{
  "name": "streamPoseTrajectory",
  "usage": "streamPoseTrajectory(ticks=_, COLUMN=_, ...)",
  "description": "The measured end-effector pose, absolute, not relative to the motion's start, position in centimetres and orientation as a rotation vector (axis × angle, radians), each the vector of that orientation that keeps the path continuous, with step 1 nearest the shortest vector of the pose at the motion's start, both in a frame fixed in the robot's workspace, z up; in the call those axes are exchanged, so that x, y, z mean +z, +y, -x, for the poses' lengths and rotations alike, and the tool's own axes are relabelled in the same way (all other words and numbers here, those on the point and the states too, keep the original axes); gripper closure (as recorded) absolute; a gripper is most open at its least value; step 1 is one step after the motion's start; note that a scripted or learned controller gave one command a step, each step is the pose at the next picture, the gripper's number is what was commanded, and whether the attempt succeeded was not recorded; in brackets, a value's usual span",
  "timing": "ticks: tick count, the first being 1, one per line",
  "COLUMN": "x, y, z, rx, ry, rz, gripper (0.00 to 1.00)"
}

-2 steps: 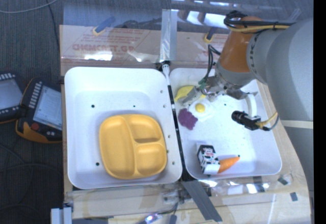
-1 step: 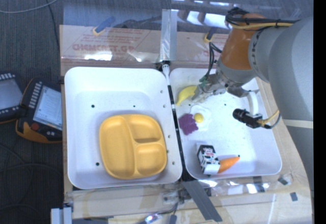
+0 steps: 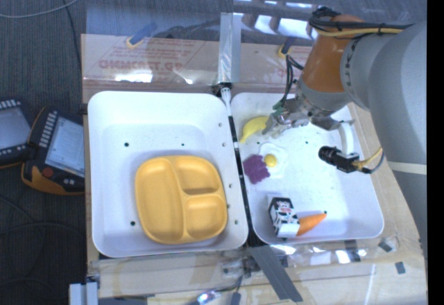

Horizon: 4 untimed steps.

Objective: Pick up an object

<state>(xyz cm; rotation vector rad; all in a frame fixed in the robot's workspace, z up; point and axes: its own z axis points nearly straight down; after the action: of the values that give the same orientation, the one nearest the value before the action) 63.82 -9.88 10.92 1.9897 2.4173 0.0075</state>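
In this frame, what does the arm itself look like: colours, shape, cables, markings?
The arm is thick, rounded and grey, with an orange band above the wrist. Black cables run along the band's top and down its left side. Below it sits a small metallic claw with green touches. A black cylindrical part with a yellow cable juts out nearby. No readable markings.

Left bin (image 3: 111, 123) holds a divided plate (image 3: 182, 197); right bin (image 3: 361, 217) holds a banana (image 3: 252, 127) at its far left, grapes (image 3: 256, 169) nearer, carton (image 3: 281, 215) and carrot (image 3: 311, 222) nearest.
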Motion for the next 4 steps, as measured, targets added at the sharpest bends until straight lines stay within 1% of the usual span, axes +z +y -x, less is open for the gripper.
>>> streamPoseTrajectory(ticks=1, x=10.9, y=-9.9, z=-63.8, rx=0.007, ry=2.417, rz=-1.990, gripper=0.00)
streamPoseTrajectory(ticks=2, x=9.1, y=-10.0, z=-58.6, rx=0.010, ry=2.500, rz=-1.880, gripper=0.00)
streamPoseTrajectory(ticks=3, x=10.8, y=-13.7, z=-55.6, rx=-0.001, ry=2.389, rz=-2.043, gripper=0.00)
streamPoseTrajectory(ticks=4, x=9.8, y=-10.7, z=-51.5, rx=0.007, ry=2.477, rz=-1.907, gripper=0.00)
